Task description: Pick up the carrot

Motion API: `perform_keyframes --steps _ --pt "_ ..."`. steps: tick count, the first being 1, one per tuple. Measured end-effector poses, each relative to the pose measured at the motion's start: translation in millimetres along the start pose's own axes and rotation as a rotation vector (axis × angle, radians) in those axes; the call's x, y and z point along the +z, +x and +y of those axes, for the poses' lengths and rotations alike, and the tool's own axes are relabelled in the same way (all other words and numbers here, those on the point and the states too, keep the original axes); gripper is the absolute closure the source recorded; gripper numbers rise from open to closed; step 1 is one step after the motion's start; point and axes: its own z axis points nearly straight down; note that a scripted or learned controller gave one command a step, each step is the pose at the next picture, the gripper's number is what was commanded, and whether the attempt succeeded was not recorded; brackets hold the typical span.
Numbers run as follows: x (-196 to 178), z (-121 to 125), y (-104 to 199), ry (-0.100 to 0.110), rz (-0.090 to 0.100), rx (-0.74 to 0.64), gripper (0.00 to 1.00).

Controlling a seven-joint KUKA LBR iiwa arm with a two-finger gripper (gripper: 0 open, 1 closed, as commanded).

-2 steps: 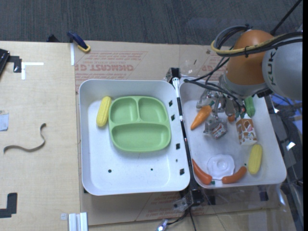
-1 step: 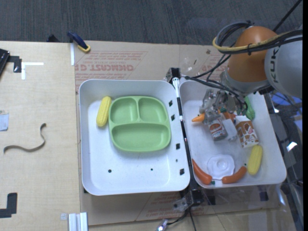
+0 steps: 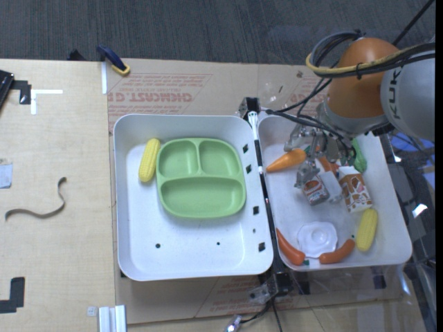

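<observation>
The carrot (image 3: pixel 285 160) is orange and tapered. It lies level in the upper left of the right bin (image 3: pixel 394 254), tip pointing left toward the wall between the bins. My gripper (image 3: pixel 309 155) comes down from the arm's orange band, with its fingers shut on the carrot's thick right end. The fingers hide that end.
Close under the gripper are a small brown packet (image 3: pixel 315 189) and a carton (image 3: pixel 354 191), with a green item (image 3: pixel 360 159) to the right. Nearer the front lie a corn cob (image 3: pixel 365 228), a white lid (image 3: pixel 318 238) and two red-orange peppers (image 3: pixel 291 249). The left bin (image 3: pixel 187 254) holds a green divided plate (image 3: pixel 201 177) and a corn cob (image 3: pixel 148 160).
</observation>
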Motion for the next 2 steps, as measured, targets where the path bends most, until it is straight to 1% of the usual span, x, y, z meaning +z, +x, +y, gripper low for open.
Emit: perform_keyframes --steps 1,2 --pt "12 1 28 0.0 0.011 0.307 0.0" --pt "11 -9 -9 0.002 0.007 0.519 0.0"
